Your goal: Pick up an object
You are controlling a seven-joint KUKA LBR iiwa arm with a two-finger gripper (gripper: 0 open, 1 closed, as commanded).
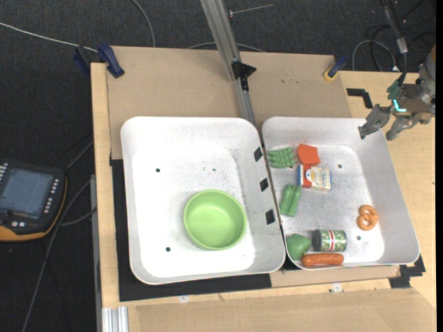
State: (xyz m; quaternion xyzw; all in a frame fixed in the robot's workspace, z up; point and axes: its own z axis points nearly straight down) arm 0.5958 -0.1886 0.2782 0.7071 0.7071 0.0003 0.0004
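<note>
- While most of the arm is cut off by the frame's right edge, the gripper (385, 125) hangs above the upper right corner of the right bin (387, 206), with its two dark fingers spread apart and nothing between them.
- Behind the fingers, the wrist is a blur of grey metal with a small teal light (its details are too small to read).
- Inside that bin, well below and left of the gripper, lies a scatter of small objects, none touching the fingers.
- An orange block (308, 153) sits near the top, just beside a green ridged toy (281, 158) whose exact kind is hard to tell.
- A small white carton (316, 178) with printed colours lies just under the orange block, its label unreadable.
- A green pickle-shaped piece (290, 200) lies near the bin's left wall.
- A pretzel (367, 217) lies alone toward the right side.
- At the lower rim, a can (328, 240) with a green label lies on its side, next to a rounded green object (298, 245) (partly hidden by the bin's edge) and a red-orange sausage (322, 259).
- Over in the left bin (138, 185), a green bowl (215, 219) rests upright near the lower right part.
- A metal rail (223, 33) runs down from the top of the frame to the gap between the bins, hiding a strip of the bench (173, 81).
</note>
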